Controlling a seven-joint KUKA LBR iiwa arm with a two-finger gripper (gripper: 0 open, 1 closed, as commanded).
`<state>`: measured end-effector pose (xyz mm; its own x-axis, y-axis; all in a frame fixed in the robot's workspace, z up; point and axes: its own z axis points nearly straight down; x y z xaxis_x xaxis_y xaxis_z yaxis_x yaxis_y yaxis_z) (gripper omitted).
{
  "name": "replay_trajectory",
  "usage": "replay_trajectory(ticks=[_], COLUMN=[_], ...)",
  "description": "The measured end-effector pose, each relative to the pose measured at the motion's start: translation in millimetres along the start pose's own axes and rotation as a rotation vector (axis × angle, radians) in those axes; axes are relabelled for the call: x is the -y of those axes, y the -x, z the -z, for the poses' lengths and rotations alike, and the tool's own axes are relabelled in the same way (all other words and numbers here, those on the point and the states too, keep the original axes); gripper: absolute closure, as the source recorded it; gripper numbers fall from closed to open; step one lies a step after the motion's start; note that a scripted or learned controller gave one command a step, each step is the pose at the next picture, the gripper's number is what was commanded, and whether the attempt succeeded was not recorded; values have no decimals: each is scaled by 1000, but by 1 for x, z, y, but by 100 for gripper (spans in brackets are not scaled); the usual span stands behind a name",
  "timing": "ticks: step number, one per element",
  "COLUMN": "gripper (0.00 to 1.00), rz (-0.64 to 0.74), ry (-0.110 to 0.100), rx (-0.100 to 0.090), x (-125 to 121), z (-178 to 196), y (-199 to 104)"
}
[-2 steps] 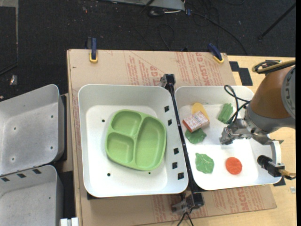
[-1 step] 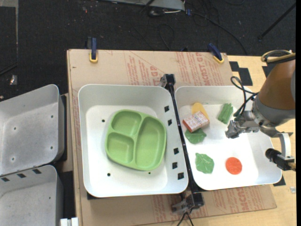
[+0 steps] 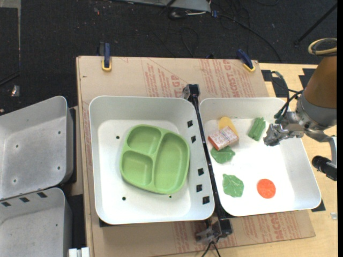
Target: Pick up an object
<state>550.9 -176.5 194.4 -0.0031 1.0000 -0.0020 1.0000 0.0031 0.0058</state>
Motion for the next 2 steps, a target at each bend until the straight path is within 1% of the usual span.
replay_trajectory(ticks=[1, 2], gripper=[100, 100], rz=[0, 3], ry=[-1, -8], rx=[0, -4], x=[-2, 11], z=[52, 41], y=[0, -49])
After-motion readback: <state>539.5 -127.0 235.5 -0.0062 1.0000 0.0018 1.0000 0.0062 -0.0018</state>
